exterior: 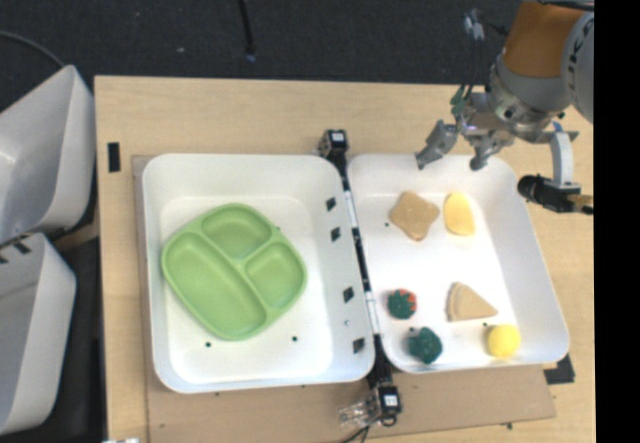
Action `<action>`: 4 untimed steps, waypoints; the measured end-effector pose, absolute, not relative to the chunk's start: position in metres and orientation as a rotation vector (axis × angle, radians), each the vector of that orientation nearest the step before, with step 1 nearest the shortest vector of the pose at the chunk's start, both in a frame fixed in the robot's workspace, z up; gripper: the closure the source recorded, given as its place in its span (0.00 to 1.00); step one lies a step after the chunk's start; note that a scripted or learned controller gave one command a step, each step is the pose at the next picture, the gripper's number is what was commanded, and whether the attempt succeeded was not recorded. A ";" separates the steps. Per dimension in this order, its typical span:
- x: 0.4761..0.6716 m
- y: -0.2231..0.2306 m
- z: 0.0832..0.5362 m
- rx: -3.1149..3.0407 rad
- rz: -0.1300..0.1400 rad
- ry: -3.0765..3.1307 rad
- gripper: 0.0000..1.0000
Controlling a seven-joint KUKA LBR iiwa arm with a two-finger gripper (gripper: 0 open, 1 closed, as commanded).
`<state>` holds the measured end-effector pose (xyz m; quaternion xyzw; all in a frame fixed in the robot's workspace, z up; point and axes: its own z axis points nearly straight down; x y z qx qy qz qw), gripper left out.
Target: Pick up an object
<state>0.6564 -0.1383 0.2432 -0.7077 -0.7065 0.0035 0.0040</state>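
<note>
My gripper (458,152) hangs open over the far edge of the right bin (535,261), its two grey fingers spread apart with nothing between them. Just below it lie a tan cookie-shaped piece (414,215) and a pale yellow oval piece (459,214). Nearer the front sit a red-and-green berry (401,304), a dark green lump (424,344), a tan triangular wedge (468,303) and a yellow ball (503,340).
The left bin (160,231) holds a green divided plate (234,269). A black clamp (334,142) sits at the far end of the divider between bins. White casings (40,151) stand left of the bench.
</note>
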 end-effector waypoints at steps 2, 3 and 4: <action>0.663 -0.134 0.210 -2.217 0.002 -2.229 0.00; 0.655 -0.140 0.151 -2.219 0.005 -2.221 0.00; 0.656 -0.141 0.100 -2.223 0.002 -2.224 0.00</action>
